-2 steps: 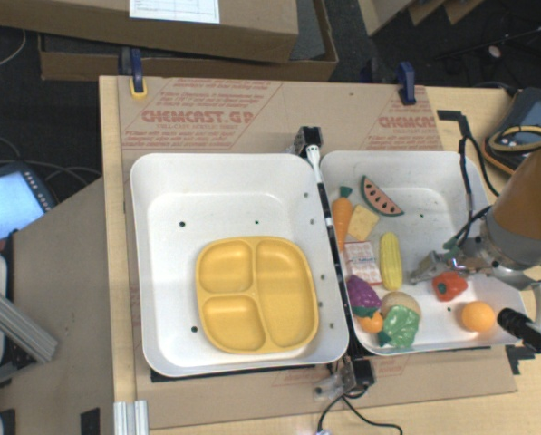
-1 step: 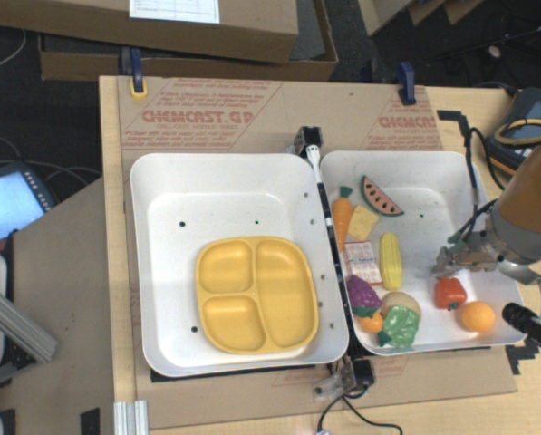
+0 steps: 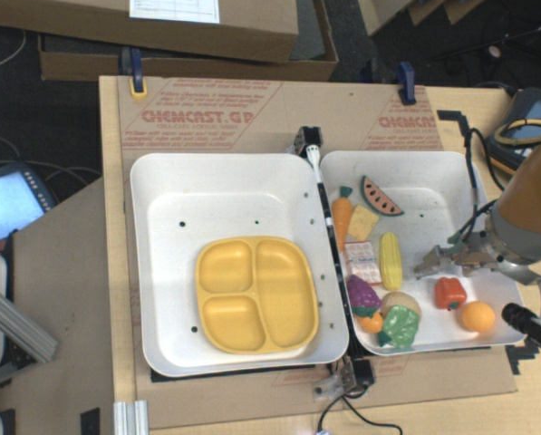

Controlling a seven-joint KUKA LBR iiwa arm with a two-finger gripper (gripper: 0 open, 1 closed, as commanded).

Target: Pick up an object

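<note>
Plywood bench (image 3: 252,116), two white bins side by side, cardboard boxes beyond at twelve o'clock.

Item one: my gripper (image 3: 442,263), low in the right bin (image 3: 415,166), tips pointing toward nine o'clock; whether it stands open or closed I cannot tell, and nothing shows in its grasp.

Item two: red pepper (image 3: 449,292), just beside the tips at six o'clock, the likeliest pick. Orange (image 3: 477,316) near it at five o'clock.

Item three: corn cob (image 3: 391,258) at nine o'clock; carrot (image 3: 342,219), watermelon slice (image 3: 381,196), green leafy piece (image 3: 400,327) along the bin's left side.

Item four: yellow divided plate (image 3: 254,294) in the left bin (image 3: 161,243).

Handling note: I judge the step is descent onto the pepper; centre over it, clear of the orange, before closing.
</note>
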